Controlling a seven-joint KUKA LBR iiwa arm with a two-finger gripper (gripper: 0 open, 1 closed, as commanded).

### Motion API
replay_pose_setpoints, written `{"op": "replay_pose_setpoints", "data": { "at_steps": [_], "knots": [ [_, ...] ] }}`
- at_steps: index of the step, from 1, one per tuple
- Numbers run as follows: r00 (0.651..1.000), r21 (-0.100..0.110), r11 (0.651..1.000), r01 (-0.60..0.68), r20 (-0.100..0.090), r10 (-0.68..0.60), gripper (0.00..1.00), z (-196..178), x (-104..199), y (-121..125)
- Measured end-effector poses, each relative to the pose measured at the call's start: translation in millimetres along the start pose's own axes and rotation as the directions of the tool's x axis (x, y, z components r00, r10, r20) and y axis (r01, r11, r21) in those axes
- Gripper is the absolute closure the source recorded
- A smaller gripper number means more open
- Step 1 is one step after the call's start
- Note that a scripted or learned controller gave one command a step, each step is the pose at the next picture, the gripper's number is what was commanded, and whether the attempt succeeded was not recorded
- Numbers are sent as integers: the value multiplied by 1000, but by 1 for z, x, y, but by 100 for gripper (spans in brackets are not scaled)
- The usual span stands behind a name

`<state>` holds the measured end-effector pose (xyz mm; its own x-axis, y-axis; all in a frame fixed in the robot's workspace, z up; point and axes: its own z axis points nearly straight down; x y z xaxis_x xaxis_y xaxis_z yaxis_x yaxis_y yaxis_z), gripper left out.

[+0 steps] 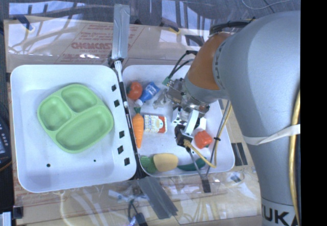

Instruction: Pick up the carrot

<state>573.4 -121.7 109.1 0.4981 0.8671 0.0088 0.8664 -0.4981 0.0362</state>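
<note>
Carrot (138,129) is in the right bin (153,71), tight along that bin's left wall, next to the divider between the two bins. Its long axis runs up-down in the camera view. The green stub is at the upper end and the pointed tip at the lower end, near a green vegetable (146,162) and a yellow lump (165,161) at the bin's bottom edge.

Gripper (172,96) sits over the middle of the same bin. From it, the carrot lies to the view's left and a bit lower, near but not touching. A white packet (154,123) lies just beside the carrot on its right, between it and the gripper. I judge the coming move to be a short shift left, with the closing direction set across the carrot's length. The wall side looks cramped.

The big grey wrist covers most of the tool, so I can't tell if the gripper is released or clenched. I see nothing held in it.

Other items:
- An orange-red ball (135,90) and a blue item (150,91) sit above the carrot. I can't name the blue one.
- A red item (203,139) is partly hidden by cabling on the right.

Whether the carrot actually touches the wall is unclear. The left bin (30,168) holds a green divided plate (76,116), well apart from all this.
</note>
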Motion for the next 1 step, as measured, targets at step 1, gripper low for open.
{"op": "replay_pose_setpoints", "data": {
  "at_steps": [1],
  "knots": [
    [994, 22, 994, -109, 6, 109, 0, 9, -3, -49]
  ]
}}
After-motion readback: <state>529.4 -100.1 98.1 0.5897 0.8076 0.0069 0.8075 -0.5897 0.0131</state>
